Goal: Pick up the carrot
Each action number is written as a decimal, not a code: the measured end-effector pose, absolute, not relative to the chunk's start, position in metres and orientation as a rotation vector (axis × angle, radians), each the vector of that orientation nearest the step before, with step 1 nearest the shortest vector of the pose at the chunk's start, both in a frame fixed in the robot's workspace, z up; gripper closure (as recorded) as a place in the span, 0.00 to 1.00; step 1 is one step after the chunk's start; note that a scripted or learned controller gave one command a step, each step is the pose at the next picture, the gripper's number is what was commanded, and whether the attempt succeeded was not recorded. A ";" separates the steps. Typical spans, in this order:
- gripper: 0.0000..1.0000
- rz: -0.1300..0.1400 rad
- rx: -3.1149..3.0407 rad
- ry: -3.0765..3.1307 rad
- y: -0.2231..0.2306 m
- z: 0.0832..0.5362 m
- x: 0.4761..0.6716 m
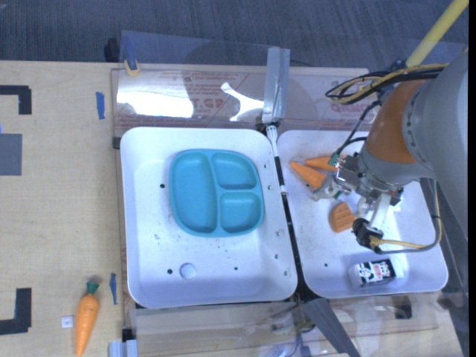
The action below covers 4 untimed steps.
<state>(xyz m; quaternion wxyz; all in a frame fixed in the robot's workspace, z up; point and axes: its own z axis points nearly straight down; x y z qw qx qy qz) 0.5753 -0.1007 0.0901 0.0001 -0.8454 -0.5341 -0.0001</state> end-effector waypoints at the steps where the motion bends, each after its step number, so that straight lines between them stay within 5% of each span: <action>1: 0.00 0.037 -2.435 -1.956 -0.099 0.084 0.661; 2: 0.00 0.037 -2.435 -1.956 -0.099 0.084 0.661; 3: 1.00 0.053 -2.430 -1.956 -0.100 0.092 0.658; 4: 1.00 -0.006 -2.800 -1.429 -0.049 0.187 0.668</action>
